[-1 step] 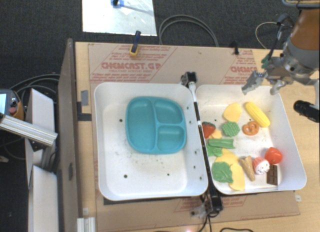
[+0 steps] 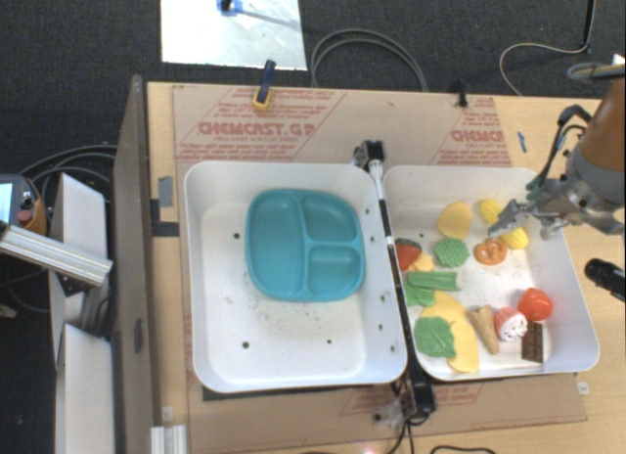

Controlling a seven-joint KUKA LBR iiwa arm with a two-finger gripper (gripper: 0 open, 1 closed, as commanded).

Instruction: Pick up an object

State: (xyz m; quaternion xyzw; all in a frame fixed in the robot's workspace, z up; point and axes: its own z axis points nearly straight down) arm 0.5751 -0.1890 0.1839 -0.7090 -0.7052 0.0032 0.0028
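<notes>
Tool over the right bin's toy food

The tool [image 2: 516, 215] hangs above the right bin [image 2: 577, 315] near a yellow piece [image 2: 515, 238] and an orange ring [image 2: 489, 252]; its tips blur together, so spread or pressed together I cannot tell; the arm [image 2: 599, 163] is cut off at the edge; a teal tray [image 2: 303, 245] lies in the left bin [image 2: 220, 344]
</notes>
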